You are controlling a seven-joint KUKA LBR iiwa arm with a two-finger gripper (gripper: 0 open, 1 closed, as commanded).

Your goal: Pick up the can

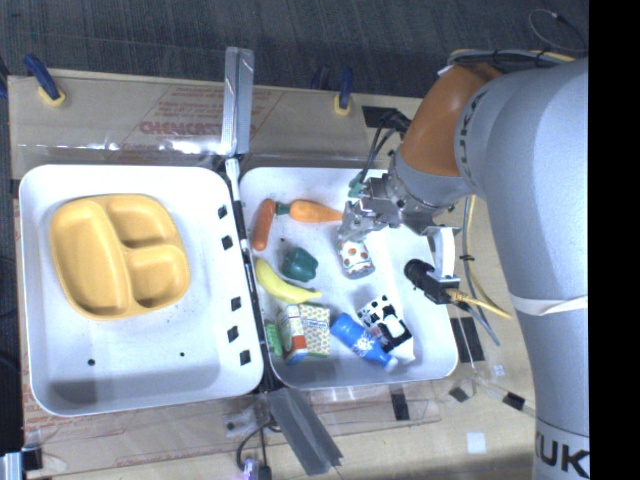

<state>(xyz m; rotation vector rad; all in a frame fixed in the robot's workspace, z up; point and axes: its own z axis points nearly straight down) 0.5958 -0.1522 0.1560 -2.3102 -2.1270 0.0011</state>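
The can (355,257), small and white with a red pattern, sits in the right bin (432,360) near its middle, a little tilted. My gripper (353,232) hangs directly over the can's top, reaching in from the right under the grey arm with its orange band. The gripper's body hides the can's upper edge, and I cannot see whether it touches the can.
Around the can lie a carrot (315,211), a red-orange pepper (262,224), a green pepper (298,263), a banana (283,283), a small carton (310,330), a blue bottle (360,340) and a black-and-white item (385,319). A yellow divided tray (120,253) sits in the left bin (60,388).
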